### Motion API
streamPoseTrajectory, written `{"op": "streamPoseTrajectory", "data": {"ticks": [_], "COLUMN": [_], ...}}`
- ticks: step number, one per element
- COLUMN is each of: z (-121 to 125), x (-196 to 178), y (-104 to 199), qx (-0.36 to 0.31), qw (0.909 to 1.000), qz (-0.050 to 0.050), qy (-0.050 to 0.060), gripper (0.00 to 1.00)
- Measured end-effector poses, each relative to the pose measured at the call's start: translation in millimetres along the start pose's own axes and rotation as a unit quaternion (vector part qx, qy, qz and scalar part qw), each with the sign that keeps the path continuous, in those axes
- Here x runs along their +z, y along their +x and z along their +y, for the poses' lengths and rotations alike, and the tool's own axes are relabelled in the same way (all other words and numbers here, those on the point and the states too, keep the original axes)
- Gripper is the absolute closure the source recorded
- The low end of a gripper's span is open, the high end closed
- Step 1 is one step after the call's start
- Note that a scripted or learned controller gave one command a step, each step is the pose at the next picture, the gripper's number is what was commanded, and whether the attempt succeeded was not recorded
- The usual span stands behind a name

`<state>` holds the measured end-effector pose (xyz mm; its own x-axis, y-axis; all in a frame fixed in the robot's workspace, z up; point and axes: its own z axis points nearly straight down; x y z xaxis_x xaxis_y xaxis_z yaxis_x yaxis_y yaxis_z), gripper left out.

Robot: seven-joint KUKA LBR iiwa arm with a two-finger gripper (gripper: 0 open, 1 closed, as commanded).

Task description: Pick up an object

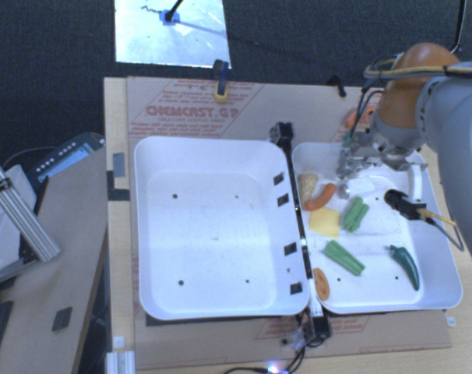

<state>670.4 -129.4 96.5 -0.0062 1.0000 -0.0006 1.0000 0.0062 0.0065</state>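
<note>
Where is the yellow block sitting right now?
The yellow block lies in the right bin, near its left wall, just below the orange sausage-shaped piece and left of the light green piece.

Grey arm with orange band, black cables, metallic end effector.

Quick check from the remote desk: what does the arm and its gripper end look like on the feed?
The arm is smooth, rounded and light grey, with a glossy orange band above the wrist. Thin yellow and dark cables loop over that band. Below it sits the gripper, a small grey metallic assembly with dark wiring.
</note>
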Motion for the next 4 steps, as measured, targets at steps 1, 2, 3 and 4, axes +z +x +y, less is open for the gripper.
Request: {"op": "streamPoseTrajectory", "data": {"ticks": [1,2,3,4], "z": [-101,-184,-133,-94], "x": [11,11,11,11], "y": [41,12,39,48], "qx": [0.002,0.005,0.000,0.000], "qw": [1.0000,1.0000,1.0000,1.0000], "qz": [0.002,0.000,0.000,0.000], "qy": [0.007,0.006,0.001,0.001], "gripper": [1.00,1.00,1.00,1.00]}}
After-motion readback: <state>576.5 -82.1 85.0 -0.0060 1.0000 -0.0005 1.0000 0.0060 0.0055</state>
